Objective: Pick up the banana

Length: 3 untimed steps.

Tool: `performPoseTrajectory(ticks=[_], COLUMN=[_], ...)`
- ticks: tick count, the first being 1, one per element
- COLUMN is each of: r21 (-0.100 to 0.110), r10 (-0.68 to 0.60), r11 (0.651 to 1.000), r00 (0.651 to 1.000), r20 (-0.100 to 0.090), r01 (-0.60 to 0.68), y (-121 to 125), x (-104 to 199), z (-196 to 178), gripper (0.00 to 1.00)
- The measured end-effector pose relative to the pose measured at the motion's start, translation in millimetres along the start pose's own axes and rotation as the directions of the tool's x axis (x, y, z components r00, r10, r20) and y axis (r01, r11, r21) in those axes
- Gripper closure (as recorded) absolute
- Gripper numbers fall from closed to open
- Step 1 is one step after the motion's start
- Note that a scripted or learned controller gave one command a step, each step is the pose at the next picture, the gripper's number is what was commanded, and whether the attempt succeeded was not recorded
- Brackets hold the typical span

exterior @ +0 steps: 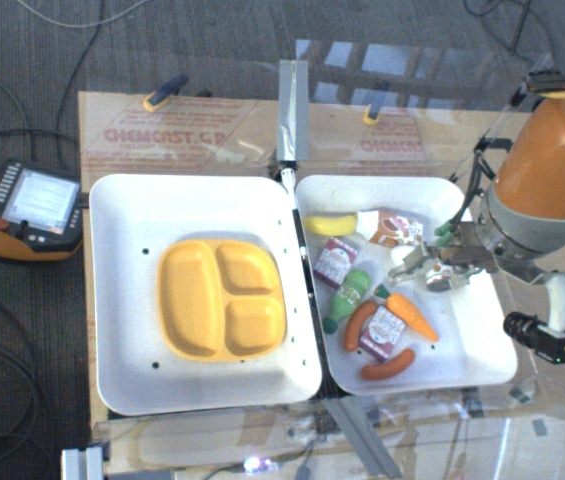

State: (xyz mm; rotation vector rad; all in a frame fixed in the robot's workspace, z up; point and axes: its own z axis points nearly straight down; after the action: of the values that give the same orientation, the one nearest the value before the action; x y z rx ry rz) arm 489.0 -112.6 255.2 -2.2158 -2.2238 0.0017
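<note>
**Inspector:** Report the bins and their contents, by count.

**Operator:** I see two white bins side by side on the table (102, 118). The left bin (122, 218) holds one item: a yellow compartment tray (222, 298) with three sections, lying flat near the bin's middle. The right bin (482, 353) holds the rest.

**Inspector:** Itemise the right bin.

**Operator:** One banana (330, 225), lying flat at the far left corner, close to the wall shared with the left bin. Two small purple cartons (335, 263), one just below the banana, the other (383, 332) nearer the front. One green bottle (348, 296) slanting between them. Two reddish sausages, one (358, 324) beside the bottle and one (388, 366) at the front edge. One orange carrot (411, 316) touching the front carton. One red-and-white packet (395, 229) to the right of the banana.

**Inspector:** And the arm?

**Operator:** One arm, reaching in from the right, orange band (542, 158) above the wrist. The gripper (424, 266) sits low over the right half of the right bin, below the packet and above the carrot, well apart from the banana. Its fingers look spread apart, with nothing between them that I can make out.

**Inspector:** Anything off the table?

**Operator:** One control pendant (27, 211) on the floor to the left, screen lit.
</note>
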Motion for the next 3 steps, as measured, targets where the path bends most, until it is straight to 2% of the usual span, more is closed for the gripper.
performPoseTrajectory(ticks=[1, 2, 3], r21=[0.000, 0.001, 0.031], r10=[0.047, 0.014, 0.072], r11=[0.999, 1.000, 0.997], r00=[0.999, 1.000, 0.997], r20=[0.000, 0.002, -0.002], r01=[-0.047, -0.014, -0.072], y=[59.9, 117.2, 173.1], x=[1.9, 13.8, 2.4], z=[42.1, 139.3, 169.0], gripper=[0.00, 0.00, 0.00])
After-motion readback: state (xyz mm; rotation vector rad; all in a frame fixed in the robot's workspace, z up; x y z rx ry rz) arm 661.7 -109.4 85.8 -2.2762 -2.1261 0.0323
